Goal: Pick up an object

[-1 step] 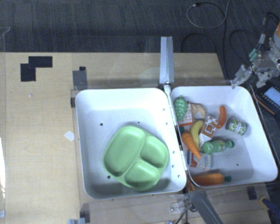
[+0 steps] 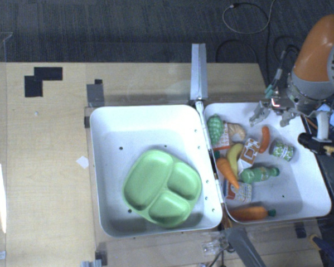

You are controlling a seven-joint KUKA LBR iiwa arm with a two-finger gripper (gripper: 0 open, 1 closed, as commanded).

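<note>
Over the right bin's [image 2: 321,203] far edge, toward the worktop's [image 2: 52,181] far right corner, the claw [image 2: 272,113] is hovering with fingers spread, gripping nothing. Candidate objects are lying crowded along that bin's left wall: banana [image 2: 234,153], carrot [image 2: 227,173], green bottle [image 2: 258,173], small can [image 2: 282,151]. Left bin is holding a green divided plate [image 2: 163,186]. Risk, as judged: tight packing is inviting a fingertip to land on a neighbour and skid off rounded surfaces. Label print is showing but too small to read.
</note>
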